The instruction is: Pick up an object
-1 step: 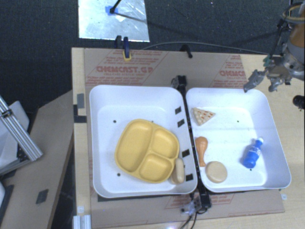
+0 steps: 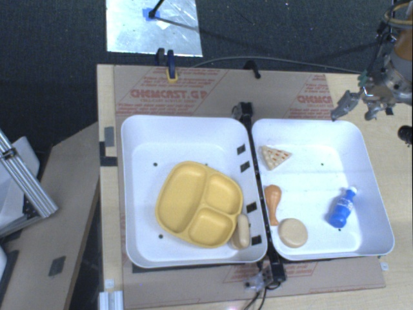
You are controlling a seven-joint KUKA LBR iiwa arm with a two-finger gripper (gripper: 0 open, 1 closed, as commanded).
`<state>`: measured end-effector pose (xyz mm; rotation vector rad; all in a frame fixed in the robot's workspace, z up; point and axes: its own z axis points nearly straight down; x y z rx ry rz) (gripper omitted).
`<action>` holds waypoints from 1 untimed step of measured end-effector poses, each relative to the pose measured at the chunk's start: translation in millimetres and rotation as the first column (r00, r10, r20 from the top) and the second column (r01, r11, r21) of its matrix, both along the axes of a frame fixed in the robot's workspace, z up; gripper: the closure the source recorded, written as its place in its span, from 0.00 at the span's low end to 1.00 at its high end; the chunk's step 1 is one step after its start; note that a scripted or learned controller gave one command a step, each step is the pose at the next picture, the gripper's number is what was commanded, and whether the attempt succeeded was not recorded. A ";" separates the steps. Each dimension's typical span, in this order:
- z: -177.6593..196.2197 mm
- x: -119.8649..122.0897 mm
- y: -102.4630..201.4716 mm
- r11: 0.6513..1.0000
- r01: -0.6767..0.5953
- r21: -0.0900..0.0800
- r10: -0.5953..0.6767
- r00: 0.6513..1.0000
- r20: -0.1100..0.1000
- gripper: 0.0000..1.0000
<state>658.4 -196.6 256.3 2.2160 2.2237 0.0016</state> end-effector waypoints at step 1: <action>-45.1 7.8 3.4 1.000 -0.003 0.001 0.003 1.000 -0.003 0.00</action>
